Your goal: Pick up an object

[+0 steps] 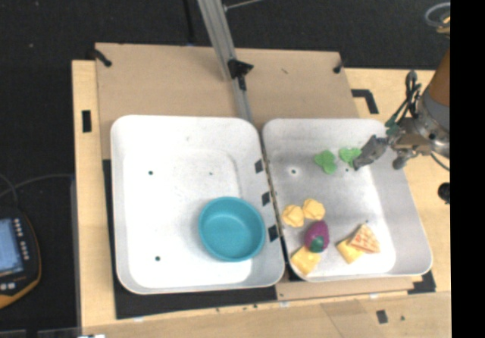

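My gripper (385,156) hangs over the right bin's (394,208) far right side, its two fingers spread open with nothing between them. The left finger (370,153) is just right of a small green piece (349,154). A second green piece (326,161) lies a little further left. Toward the bin's front lie two yellow lumps (293,215) (314,209), a purple and green toy (317,236), a yellow block (305,260) and an orange-yellow wedge (360,242).
The left bin (151,154) holds a blue bowl (231,228) near its front right corner. A grey metal pole (216,26) slants up from between the bins at the back. A handheld pendant (15,253) lies at the far left.
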Available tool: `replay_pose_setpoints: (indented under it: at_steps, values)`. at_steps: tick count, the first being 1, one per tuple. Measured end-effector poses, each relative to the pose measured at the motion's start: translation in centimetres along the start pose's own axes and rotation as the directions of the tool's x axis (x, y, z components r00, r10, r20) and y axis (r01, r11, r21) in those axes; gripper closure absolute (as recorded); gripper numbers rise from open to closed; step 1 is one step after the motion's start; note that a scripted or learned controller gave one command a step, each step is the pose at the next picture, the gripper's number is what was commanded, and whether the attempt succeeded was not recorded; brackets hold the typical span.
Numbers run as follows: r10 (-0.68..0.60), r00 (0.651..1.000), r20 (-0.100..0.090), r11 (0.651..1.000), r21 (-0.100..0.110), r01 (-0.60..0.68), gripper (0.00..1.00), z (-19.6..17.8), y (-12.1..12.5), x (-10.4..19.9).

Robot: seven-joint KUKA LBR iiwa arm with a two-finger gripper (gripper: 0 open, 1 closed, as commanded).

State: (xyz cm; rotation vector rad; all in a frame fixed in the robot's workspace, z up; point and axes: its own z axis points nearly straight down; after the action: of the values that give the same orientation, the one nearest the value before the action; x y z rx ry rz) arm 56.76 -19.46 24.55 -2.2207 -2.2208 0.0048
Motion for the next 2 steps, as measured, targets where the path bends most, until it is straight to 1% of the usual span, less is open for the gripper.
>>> replay_pose_setpoints:
  at_steps: [2]
  values:
    - [0.002, 1.000, -0.001, 1.000, -0.001, -0.002, 0.00, 9.0, -0.8, 1.1]
